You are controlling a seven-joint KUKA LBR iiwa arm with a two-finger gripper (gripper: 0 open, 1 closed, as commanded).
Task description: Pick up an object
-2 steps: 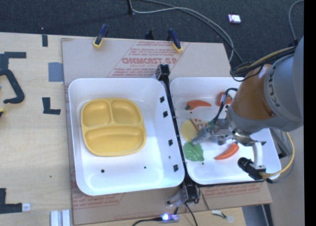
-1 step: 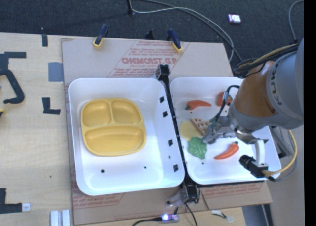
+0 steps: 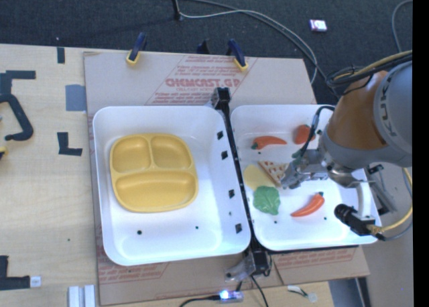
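The grey arm with the orange band (image 3: 365,121) reaches in from the right and bends down over the right white bin (image 3: 281,238). Its gripper (image 3: 292,177) sits low at the edge of the tan waffle-patterned wedge (image 3: 269,167); finger state cannot be told.

The right white bin holds 2 orange-red peppers (image 3: 269,142) (image 3: 308,206), 1 green leafy piece (image 3: 267,200), 1 pale yellow round piece (image 3: 254,176), 1 small red item (image 3: 303,134) and the wedge. The left white bin (image 3: 117,232) holds 1 yellow 3-compartment plastic tray (image 3: 153,170). Both bins rest on the worktop (image 3: 40,218).
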